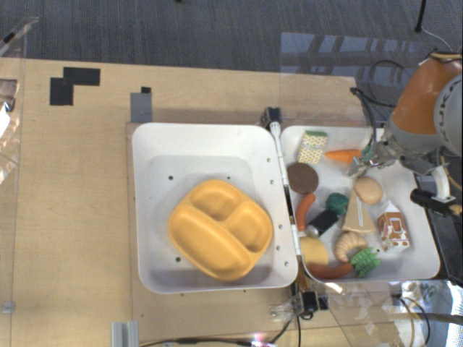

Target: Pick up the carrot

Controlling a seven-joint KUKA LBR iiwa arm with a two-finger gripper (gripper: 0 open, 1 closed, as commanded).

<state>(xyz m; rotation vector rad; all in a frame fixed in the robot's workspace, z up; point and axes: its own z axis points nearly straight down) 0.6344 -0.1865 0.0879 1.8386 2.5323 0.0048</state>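
The carrot [341, 154] is a small orange cone lying on its side near the back of the right bin [427, 266], pointing left-right. My gripper [364, 162] reaches down from the right and sits at the carrot's right end, low over the bin floor, touching or nearly touching it. The grey arm with its orange band [427, 96] rises behind it at the right edge.
Around the carrot lie a yellow-green waffle block [312, 147], a brown disc [303, 177], a beige egg shape [368, 190], a red sausage [304, 210], a croissant [349, 244] and several other toy foods. The left bin [155, 157] holds a yellow divided plate [220, 228].
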